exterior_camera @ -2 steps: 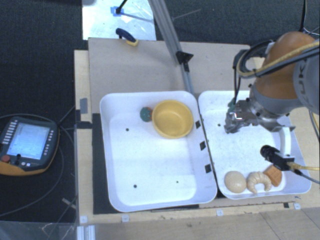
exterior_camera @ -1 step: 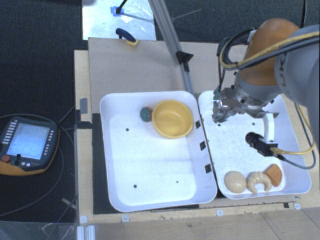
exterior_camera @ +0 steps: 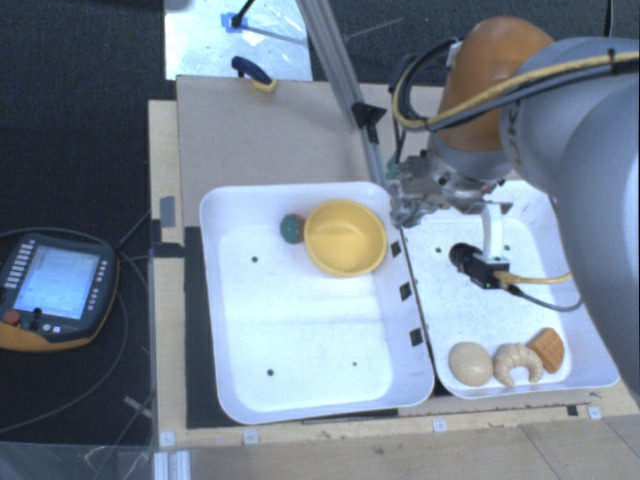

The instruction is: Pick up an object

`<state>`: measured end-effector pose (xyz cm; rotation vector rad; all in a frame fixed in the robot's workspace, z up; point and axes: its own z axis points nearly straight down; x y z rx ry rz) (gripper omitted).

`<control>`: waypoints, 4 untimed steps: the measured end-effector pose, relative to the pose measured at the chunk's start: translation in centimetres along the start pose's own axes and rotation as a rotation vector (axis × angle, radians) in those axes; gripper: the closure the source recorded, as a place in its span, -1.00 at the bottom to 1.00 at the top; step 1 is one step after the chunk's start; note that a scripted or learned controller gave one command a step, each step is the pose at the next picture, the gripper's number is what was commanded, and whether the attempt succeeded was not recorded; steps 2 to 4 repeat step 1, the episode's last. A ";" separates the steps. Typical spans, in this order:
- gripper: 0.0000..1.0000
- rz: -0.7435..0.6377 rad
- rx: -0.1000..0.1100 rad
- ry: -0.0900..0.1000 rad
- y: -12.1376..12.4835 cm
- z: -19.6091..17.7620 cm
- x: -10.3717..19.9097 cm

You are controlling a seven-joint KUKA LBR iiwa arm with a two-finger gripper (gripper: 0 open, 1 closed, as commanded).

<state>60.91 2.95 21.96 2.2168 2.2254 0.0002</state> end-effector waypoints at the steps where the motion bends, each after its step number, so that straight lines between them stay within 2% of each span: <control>1: 1.00 0.000 -0.002 0.001 2.8 -1.5 4.4; 4: 1.00 0.000 -0.002 0.001 2.8 -1.5 4.4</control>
